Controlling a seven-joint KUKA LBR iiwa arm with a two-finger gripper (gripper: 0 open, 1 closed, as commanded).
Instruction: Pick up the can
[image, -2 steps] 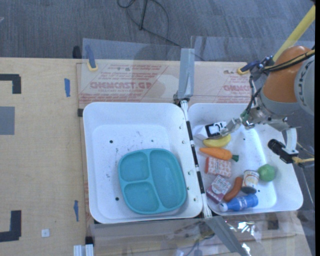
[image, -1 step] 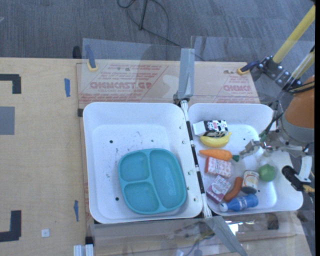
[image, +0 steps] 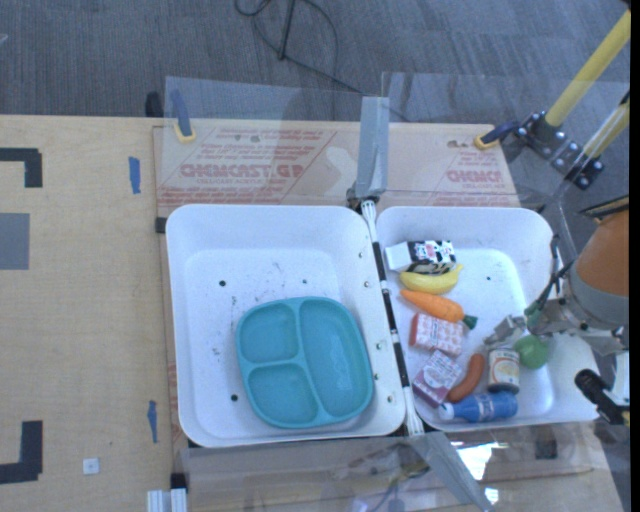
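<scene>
can (image: 503, 369) sits upright in the right bin (image: 535, 232), lower right part of its floor, red-and-white label, lid facing up. touching or nearly touching it on the left: a sausage (image: 468, 377) lying at a slant. just below it a blue bottle (image: 483, 407) on its side along the bin's near wall. green round item (image: 534, 351) right beside the can on its upper right, partly under the tool.

gripper (image: 521, 325) hangs just above and right of the can, near the green item; can is not between the fingers. spread or pressed together: cannot tell, too small and cluttered there. arm comes in from the right, orange band (image: 606, 255) at the frame edge.

further out in the same bin: two snack packets (image: 438, 350) left of the sausage, carrot (image: 432, 306) above them, banana (image: 430, 280) above that, black-and-white carton (image: 424, 254) at the top.

left bin (image: 200, 232) holds a teal divided plate (image: 302, 362), three compartments, lying flat toward the near right corner.
</scene>
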